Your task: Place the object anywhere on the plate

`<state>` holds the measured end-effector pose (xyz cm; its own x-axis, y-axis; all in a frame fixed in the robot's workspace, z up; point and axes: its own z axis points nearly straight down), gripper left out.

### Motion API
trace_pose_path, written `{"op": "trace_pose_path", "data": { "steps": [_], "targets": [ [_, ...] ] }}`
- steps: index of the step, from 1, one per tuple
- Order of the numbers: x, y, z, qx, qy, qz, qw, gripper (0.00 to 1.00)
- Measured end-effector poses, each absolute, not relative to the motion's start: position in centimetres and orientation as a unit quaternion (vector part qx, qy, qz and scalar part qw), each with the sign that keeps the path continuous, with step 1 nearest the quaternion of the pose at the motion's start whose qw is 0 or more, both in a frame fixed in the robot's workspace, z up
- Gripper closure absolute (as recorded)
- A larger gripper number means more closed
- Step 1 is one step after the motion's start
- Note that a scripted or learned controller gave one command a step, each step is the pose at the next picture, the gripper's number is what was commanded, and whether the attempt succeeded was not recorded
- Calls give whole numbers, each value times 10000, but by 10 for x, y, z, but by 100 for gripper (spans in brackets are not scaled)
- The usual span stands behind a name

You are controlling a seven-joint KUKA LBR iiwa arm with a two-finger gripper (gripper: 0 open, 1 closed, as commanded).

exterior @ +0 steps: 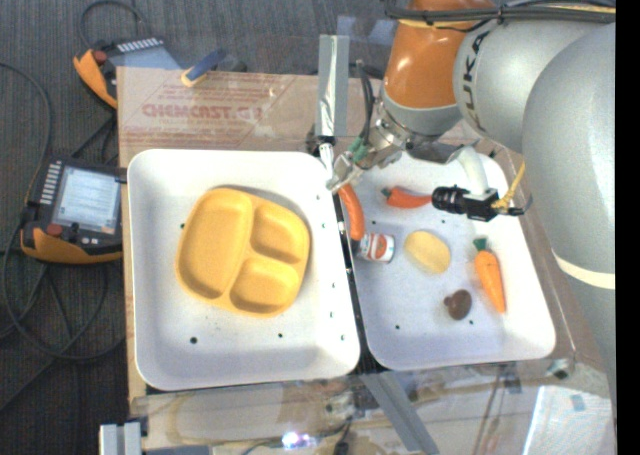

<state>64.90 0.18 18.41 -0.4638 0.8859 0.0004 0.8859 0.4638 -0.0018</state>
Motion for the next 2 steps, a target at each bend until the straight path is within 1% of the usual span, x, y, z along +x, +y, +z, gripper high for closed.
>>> {"op": "trace_pose_path", "data": {
  "steps": [1,2],
  "targets": [
    [637,77,184,-3696,-9292,-7,6,100],
    [637,77,184,-3697,-9292,-12,8,0]
  ]
}}
